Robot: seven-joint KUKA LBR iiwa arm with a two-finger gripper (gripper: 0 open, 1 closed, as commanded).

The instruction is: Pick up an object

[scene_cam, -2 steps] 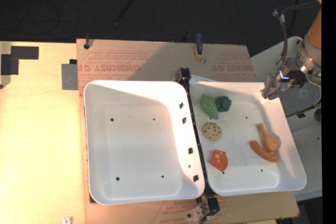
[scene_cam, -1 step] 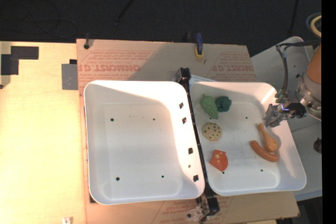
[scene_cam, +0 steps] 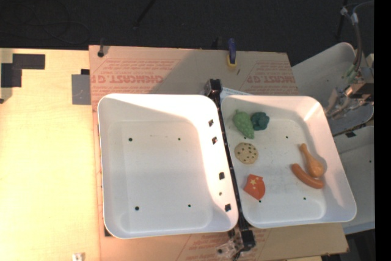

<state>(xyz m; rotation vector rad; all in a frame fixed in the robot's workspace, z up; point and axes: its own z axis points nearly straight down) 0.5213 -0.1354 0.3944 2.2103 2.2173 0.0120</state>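
The right white bin [scene_cam: 282,205] holds several small objects. A light green lumpy piece [scene_cam: 243,123] lies at its back left, touching a dark teal piece [scene_cam: 261,120]. In front of them sits a round tan cookie with dark dots [scene_cam: 246,153], and nearer still a red piece with a yellow mark [scene_cam: 255,186]. Toward the bin's right side an orange drumstick shape [scene_cam: 313,161] lies against an orange sausage shape [scene_cam: 306,176].
The left white bin [scene_cam: 159,162] stands beside the right one, with black clips [scene_cam: 221,176] along their shared edge. Both rest on brown cardboard [scene_cam: 153,73] held by a blue clamp [scene_cam: 231,52]. Pale wooden bench [scene_cam: 43,162] extends left. Metal fittings and cables [scene_cam: 353,98] stand at the right.
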